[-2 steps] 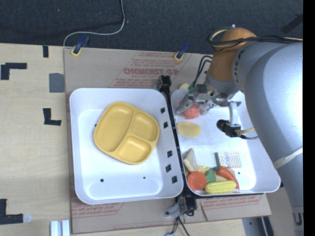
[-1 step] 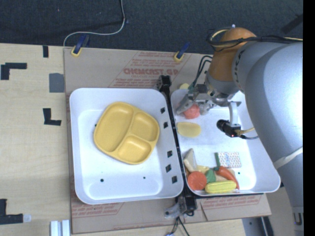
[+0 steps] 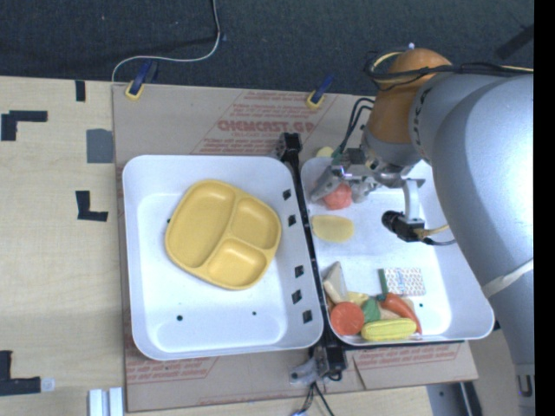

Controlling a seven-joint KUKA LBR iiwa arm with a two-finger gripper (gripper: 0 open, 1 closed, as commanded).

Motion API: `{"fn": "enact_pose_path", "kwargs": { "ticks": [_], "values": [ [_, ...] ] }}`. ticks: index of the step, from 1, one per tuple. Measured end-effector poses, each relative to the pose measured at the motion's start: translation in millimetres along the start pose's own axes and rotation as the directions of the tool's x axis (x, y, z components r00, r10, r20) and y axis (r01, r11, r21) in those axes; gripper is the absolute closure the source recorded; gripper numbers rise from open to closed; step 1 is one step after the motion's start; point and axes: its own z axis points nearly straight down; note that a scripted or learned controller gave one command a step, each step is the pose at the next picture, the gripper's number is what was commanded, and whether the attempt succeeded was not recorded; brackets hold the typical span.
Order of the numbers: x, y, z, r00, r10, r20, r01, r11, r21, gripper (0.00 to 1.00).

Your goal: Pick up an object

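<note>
My gripper (image 3: 340, 185) hangs over the upper left of the right bin (image 3: 451, 258), below the orange wrist band. It is open, with a grey finger on each side of a small red-orange object (image 3: 338, 198) that lies on the bin floor. A pale yellow oval piece (image 3: 332, 228) lies just below that. Several toy foods are heaped at the bin's front: a red tomato (image 3: 347, 318), a yellow corn cob (image 3: 388, 328), an orange carrot (image 3: 400, 305), a beige wedge (image 3: 334, 277) and a patterned square (image 3: 404, 280).
A yellow divided plate (image 3: 224, 233) lies in the left bin (image 3: 143, 258). A black divider (image 3: 299, 232) runs between the bins. The grey arm body (image 3: 486, 172) covers the right bin's far right side. A black cable connector (image 3: 401, 224) hangs near the gripper.
</note>
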Motion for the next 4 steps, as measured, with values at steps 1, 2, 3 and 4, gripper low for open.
{"fn": "enact_pose_path", "kwargs": {
  "ticks": [1, 2, 3, 4],
  "values": [
    [-0.3, 0.0, 0.0, 1.0, -0.001, -0.001, 0.001, 1.0, 0.0, 0.0],
    [-0.2, 0.0, 0.0, 1.0, 0.0, 0.0, 0.0, 1.0, 0.0, 0.0],
    [0.0, 0.0, 0.0, 1.0, 0.0, 0.0, 0.0, 1.0, 0.0, 0.0],
    [0.2, -7.2, 0.1, 1.0, -0.001, -0.002, 0.001, 1.0, -0.001, 0.0]
  ]
}}
